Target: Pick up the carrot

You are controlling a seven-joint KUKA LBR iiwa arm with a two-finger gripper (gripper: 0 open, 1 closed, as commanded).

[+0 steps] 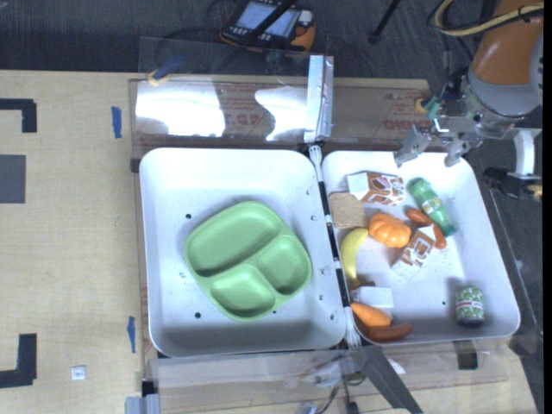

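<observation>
Two white bins: the left bin (164, 231) holds one green divided plate (248, 259). In the right bin (492, 257), one carrot (373, 315) lies by the near-left corner, partly under a white block (374, 297). The gripper (434, 149) hovers spread open over the far rim, holding nothing

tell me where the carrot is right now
The carrot lies at the near left corner of the right bin, just below a small white block and beside a red sausage-like piece.
</observation>
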